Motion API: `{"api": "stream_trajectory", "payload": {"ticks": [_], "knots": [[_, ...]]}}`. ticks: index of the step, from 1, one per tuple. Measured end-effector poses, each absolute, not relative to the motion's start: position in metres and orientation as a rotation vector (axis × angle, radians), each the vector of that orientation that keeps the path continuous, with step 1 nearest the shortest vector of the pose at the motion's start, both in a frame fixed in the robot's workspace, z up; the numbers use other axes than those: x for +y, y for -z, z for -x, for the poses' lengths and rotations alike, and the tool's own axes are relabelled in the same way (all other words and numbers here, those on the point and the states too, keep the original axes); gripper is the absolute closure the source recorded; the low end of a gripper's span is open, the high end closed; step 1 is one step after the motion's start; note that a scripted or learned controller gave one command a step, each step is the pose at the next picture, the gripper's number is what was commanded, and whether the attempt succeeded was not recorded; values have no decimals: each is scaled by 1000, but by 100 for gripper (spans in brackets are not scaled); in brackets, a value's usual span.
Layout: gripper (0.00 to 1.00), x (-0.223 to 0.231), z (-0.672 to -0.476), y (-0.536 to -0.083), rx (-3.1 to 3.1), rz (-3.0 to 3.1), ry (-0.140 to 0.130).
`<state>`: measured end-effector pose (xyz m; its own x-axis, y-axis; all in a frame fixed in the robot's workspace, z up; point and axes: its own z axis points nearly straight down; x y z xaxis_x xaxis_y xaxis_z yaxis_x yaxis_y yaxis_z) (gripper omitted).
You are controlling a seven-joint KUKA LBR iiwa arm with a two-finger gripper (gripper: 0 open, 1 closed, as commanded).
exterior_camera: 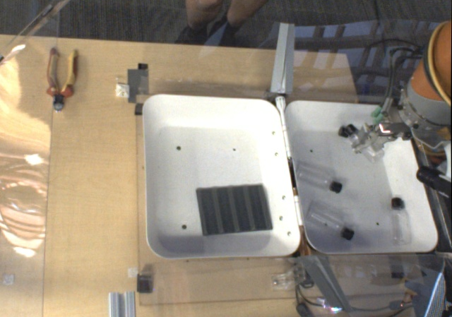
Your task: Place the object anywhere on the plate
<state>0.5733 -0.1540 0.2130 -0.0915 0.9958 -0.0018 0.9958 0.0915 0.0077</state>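
Arm (432,79) comes in from about 2 o'clock and leans over the 1 o'clock corner of the right bin (424,241), its wrist low by a clear, black-capped vial (355,136); I cannot tell whether the jaws are apart or together, or whether they touch that vial. Three more capped vials (326,183) lie loose toward 6 o'clock in that bin. The dark ribbed plate (233,210) sits bare at 6 o'clock in the left bin (162,167), beyond the two bin walls, and red-handled pliers (60,77) lie on the tabletop (85,202) at 10 o'clock.
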Motion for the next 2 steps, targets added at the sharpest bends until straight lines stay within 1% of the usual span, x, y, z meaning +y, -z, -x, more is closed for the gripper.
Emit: {"api": "stream_trajectory", "payload": {"ticks": [1, 2], "knots": [[100, -95, -629, -185, 2301, -2134, -5], [100, -21, -655, -192, 2556, -1817, -7]]}}
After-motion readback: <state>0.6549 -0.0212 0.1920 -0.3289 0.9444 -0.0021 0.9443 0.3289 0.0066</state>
